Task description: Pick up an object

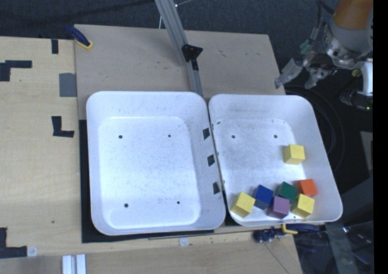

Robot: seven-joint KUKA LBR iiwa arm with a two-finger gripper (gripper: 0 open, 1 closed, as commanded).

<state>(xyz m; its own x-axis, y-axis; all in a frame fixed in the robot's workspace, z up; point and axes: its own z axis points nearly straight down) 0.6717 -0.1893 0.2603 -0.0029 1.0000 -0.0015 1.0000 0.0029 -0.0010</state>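
while the gripper [301, 75] hangs past the upper right corner of the right bin [254, 109], outside its rim and over the bench edge, its two fingers stand spread apart with nothing between them. the arm [351, 9], grey with an orange band, comes in from the top right.

all the blocks lie in the right bin, well apart from the gripper. a yellow cube [294, 154] sits alone near the bin's right wall. along the front edge is a cluster: another yellow cube [244, 204] at the left end, a blue cube [264, 196] just beside it, then a purple cube [280, 206] touching a green cube [287, 192] behind it, a third yellow cube [304, 205] to the right, and an orange cube [307, 187] at the back right of the group.

the left bin [97, 109] lies beside the right one, their rims meeting in the middle. a slanted metal bar [170, 12] with a black clamp [191, 53] runs from the top of the view down to where the bins meet. a blue and yellow tool [79, 36] lies at the bench's far left corner, and a similar one [273, 234] lies just in front of the right bin.
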